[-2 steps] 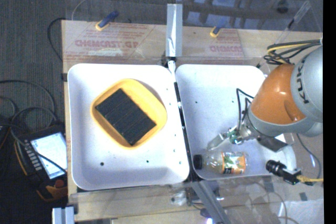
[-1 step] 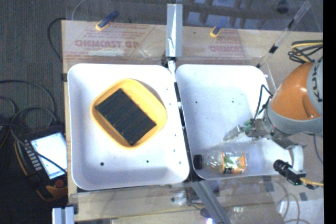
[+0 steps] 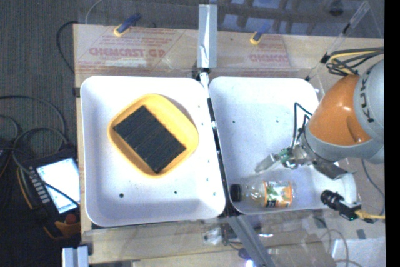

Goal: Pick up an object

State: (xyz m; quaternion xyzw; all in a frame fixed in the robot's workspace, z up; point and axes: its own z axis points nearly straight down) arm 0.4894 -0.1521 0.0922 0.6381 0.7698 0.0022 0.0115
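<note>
A clear plastic bottle [image 3: 265, 192] with an orange label and a black cap lies on its side against the front wall of the right bin [image 3: 256, 106]. My gripper [image 3: 273, 161] hangs over the right bin's front half, just above and behind the bottle, and nothing shows in it. In the left bin [image 3: 100, 191] sits a yellow dish [image 3: 186, 125] with a dark square pad [image 3: 150, 139] lying in it.
The grey arm with its orange band [image 3: 337, 119] covers the right bin's right side. Cables [image 3: 350, 59] run near the arm's back. A metal divider post [image 3: 207, 37] stands behind the joint between the bins. A tablet [image 3: 56, 181] lies on the floor at left.
</note>
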